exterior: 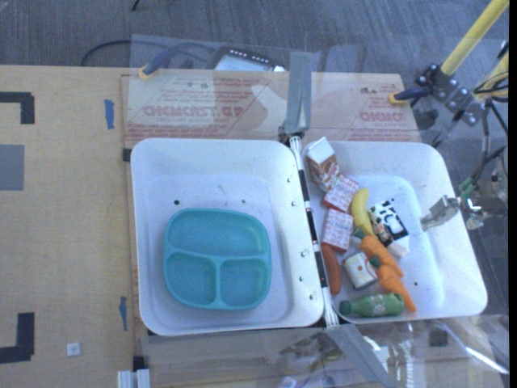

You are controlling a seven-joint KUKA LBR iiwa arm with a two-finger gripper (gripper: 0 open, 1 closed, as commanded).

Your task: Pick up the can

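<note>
The right bin (452, 289) holds a pile of toy food along its left side. In that pile a short black-and-white cylinder (388, 220), which looks like the can, lies tilted to the right of a yellow banana (360, 208). Orange carrots (381, 259) lie just below it and touch it. I cannot read its label at this size.
A small milk carton (321, 162), two red-and-white packets (338, 229), a grey-white box (357, 270) and a green bottle (373, 305) also lie in the right bin. A metal clip (441, 210) sits by its right wall. The left bin (153, 168) holds a teal divided plate (216, 259).
</note>
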